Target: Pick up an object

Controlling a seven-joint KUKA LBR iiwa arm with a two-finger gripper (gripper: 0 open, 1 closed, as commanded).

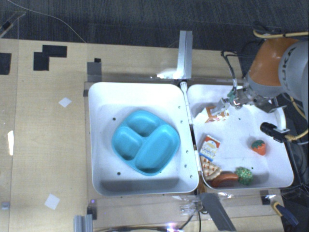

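Dark carpet (pixel 145 8) up top, then the pale wood bench (pixel 43 129) with some black tape shapes (pixel 48 57) at its far left corner. Two white bins sit side by side on it, with a metal post (pixel 185 54) standing up right behind where they meet.

Left bin (pixel 96 144) just has a blue divided plate (pixel 145 141) lying flat in the middle.

Right bin (pixel 231 139) is where all the small stuff is. The arm (pixel 289 71) comes in from the right, orange band (pixel 268 62) showing, and the gripper (pixel 231 100) is down over the bin's far side. From this angle I honestly can't tell if the claw is spread or pinched, it's too small and blurry.

Just beside the gripper, on the side toward the divider, is a little orange and white packet (pixel 216 113). It looks like it's lying on the bin floor, and I can't make out whether the claw touches it.

Rest of the bin:
- small carton (pixel 209 148) near the divider
- waffle (pixel 209 168) right below that, touching it or nearly so
- sausage (pixel 225 179) along the near wall
- broccoli (pixel 244 175) just beside the sausage's end
- red-orange fruit (pixel 259 147) with a green top, off by itself toward the right wall
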